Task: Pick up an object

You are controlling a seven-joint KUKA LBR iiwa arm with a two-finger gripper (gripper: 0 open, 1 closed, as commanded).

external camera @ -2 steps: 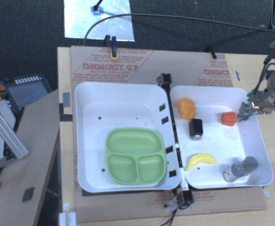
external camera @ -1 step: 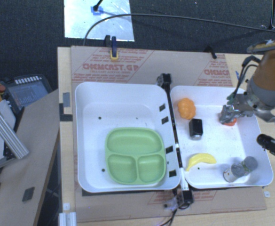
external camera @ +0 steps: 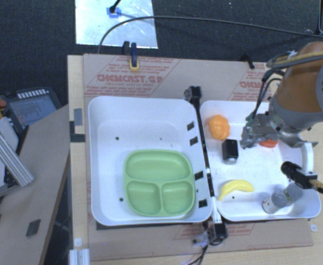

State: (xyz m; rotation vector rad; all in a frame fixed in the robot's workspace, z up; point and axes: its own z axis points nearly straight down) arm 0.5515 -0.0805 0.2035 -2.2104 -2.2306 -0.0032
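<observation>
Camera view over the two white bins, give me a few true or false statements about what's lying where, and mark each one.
1. The green three-compartment plastic tray lies in the left white bin. True.
2. The yellow plastic banana lies on the green tray. False: it lies in the right white bin.
3. The orange round fruit sits near the divider between the bins. True.
4. The small black block rests in the left bin. False: it is in the right bin, below the orange fruit.
</observation>
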